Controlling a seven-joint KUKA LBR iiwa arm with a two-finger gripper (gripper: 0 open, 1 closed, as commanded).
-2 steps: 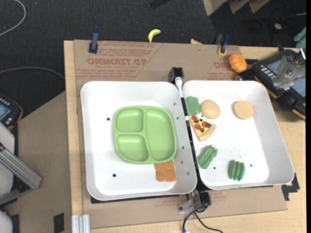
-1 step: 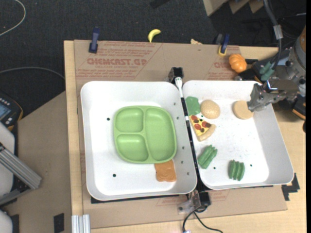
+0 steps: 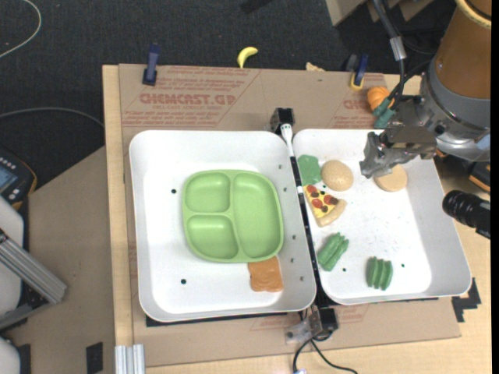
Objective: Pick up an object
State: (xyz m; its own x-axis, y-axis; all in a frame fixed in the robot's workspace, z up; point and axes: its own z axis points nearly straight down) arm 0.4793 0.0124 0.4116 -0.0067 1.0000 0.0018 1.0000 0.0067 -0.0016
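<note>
1. Right bin [image 3: 437, 232]: smooth, shallow white plastic.
2. Claw [image 3: 378, 164]: dark metal, over this bin's far part; finger opening cannot be told.
3. Bread roll [image 3: 337, 174]: round, tan, matte, in the bin just left of the claw.

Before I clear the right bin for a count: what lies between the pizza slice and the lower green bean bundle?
In the camera view, another green bean bundle lies between the pizza slice and the lower green bean bundle.
</note>
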